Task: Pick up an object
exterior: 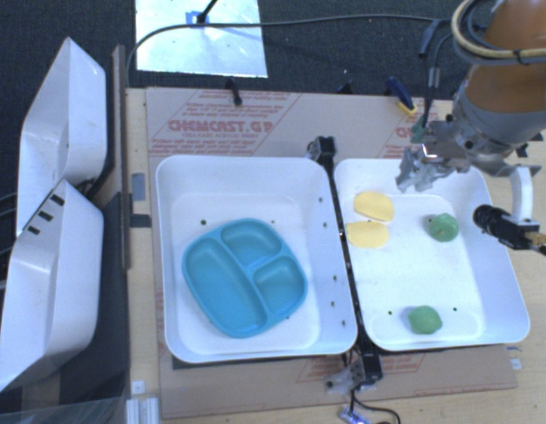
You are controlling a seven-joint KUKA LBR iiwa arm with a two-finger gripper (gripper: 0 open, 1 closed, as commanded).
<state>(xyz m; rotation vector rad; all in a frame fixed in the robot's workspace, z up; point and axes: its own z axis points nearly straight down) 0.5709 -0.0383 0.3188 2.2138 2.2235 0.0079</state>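
Fixed camera above, slanting down on both bins (255, 170).

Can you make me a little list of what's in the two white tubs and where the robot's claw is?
left tub: a blue plate with three sections
right tub: two yellow pieces, two green lumps
yellow pieces: one toward the back, one just in front of it
green lumps: one near the right side, one near the front
claw: over the back of the right tub, close to the yellow pieces
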